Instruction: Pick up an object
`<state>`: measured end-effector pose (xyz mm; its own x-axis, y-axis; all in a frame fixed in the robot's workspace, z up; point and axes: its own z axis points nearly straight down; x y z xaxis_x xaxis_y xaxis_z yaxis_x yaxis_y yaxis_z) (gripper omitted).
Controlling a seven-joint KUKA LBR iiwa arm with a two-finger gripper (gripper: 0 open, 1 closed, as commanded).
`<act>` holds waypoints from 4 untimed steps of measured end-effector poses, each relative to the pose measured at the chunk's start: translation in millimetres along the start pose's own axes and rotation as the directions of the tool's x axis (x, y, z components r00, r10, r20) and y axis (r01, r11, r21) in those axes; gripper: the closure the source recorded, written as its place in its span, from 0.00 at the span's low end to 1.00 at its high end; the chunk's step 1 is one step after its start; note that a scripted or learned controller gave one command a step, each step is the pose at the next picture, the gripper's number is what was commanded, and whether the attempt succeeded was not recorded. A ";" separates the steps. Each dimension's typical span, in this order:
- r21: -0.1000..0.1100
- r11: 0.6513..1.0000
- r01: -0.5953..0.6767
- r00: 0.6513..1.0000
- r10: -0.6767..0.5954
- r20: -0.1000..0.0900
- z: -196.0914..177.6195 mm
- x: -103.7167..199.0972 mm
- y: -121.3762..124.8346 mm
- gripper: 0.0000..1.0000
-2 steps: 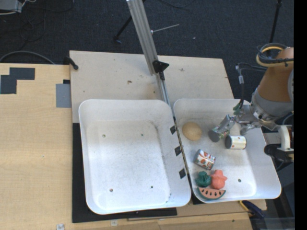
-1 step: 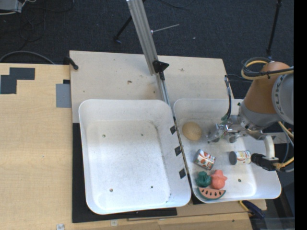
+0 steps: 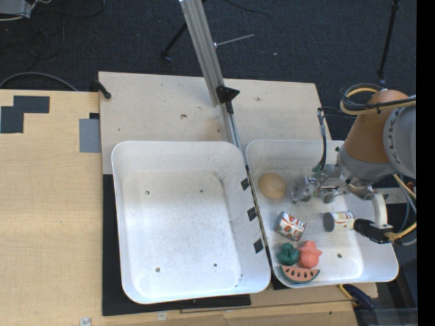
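Note:
In the right bin (image 3: pixel 272 153) lie a tan round potato-like ball (image 3: pixel 272 185), a small red and white can (image 3: pixel 291 226), a green lump (image 3: pixel 288 253), a pink-red toy (image 3: pixel 309 254), a watermelon slice (image 3: pixel 300 274) and a small white bottle with a dark cap (image 3: pixel 338 220). My gripper (image 3: pixel 314 187) hangs low over the bin's middle, right of the tan ball and above the can. Nothing shows between its metal fingers.
The left bin (image 3: pixel 136 156) sits beside the right one, with a row of black clips (image 3: pixel 252 213) along their shared edge. A slanted aluminium rail (image 3: pixel 207 53) rises behind the bins. Cables (image 3: pixel 387 231) trail at the right edge.

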<state>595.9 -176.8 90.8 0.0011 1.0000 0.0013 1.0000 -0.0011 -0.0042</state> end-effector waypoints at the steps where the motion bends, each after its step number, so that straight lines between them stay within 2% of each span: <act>1: 0.000 1.000 -0.003 1.000 0.003 0.000 -10.2 -0.9 -0.2 1.00; 2: -0.007 1.000 0.000 1.000 0.000 0.003 -65.4 -10.1 -3.4 1.00; 3: -0.009 1.000 0.003 1.000 -0.003 0.003 -125.9 -10.8 5.2 1.00; 4: -0.007 1.000 0.004 1.000 -0.004 0.003 -169.2 -15.8 4.5 1.00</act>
<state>601.1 -192.8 260.0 -0.0026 1.0000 -0.0013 1.0000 0.0026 0.0031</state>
